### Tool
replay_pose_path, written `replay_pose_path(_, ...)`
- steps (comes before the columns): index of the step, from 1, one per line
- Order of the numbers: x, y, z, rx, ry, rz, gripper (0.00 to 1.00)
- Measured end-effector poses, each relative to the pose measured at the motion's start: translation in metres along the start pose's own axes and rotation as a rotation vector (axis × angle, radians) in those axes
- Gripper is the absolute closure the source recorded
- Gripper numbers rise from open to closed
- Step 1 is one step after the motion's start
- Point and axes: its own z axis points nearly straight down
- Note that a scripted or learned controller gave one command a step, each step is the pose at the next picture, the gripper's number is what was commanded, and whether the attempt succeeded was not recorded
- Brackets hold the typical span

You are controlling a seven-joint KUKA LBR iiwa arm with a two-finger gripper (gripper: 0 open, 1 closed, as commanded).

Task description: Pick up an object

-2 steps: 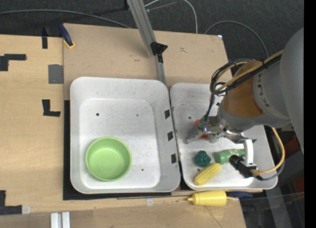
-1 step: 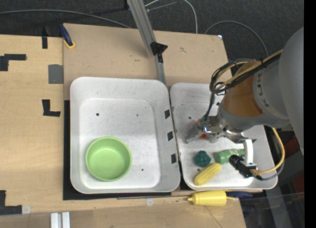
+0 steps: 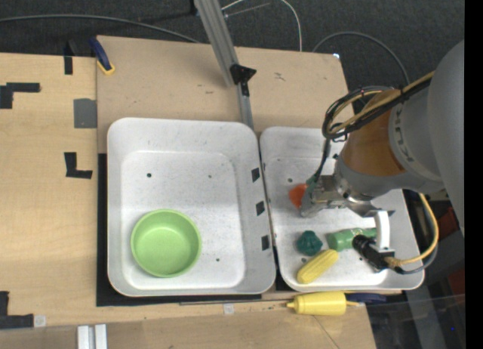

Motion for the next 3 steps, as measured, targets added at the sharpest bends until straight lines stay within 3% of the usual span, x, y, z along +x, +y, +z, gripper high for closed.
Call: replay_pose_path(3, 0.001, -0.009, -0.156, -0.005, -0.002, 0.0, 1.0)
